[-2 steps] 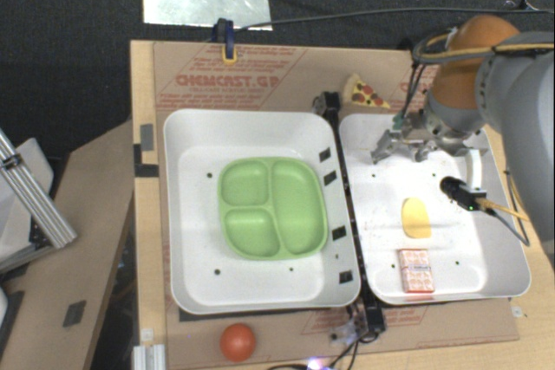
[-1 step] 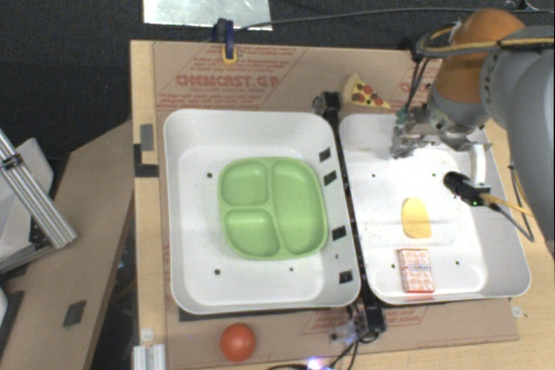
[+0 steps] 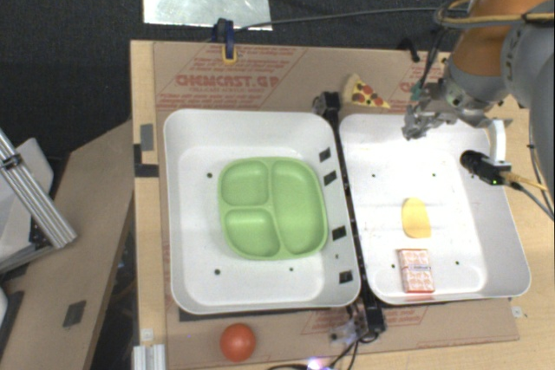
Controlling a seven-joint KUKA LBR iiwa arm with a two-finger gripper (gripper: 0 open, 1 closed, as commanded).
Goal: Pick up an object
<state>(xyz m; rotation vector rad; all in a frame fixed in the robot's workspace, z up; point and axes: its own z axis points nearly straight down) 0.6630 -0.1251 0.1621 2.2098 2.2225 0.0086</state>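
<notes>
On the desk (image 3: pixel 173 334), the left bin (image 3: pixel 195 160) holds a green divided tray (image 3: pixel 272 208) in its middle, and an orange-red ball (image 3: pixel 237 341) lies on the desk just in front of this bin, while a pizza slice toy (image 3: pixel 365 94) lies behind the gap between the two bins. In the right bin (image 3: pixel 486 221) a yellow piece (image 3: pixel 416 217) lies near the middle, and a small pink box (image 3: pixel 415 270) lies near it, toward the front edge. The jaws (image 3: pixel 418 127) hang over the back part of the right bin, well apart from both things, and they seem to hold nothing, but I cannot tell if they are apart or together.
</notes>
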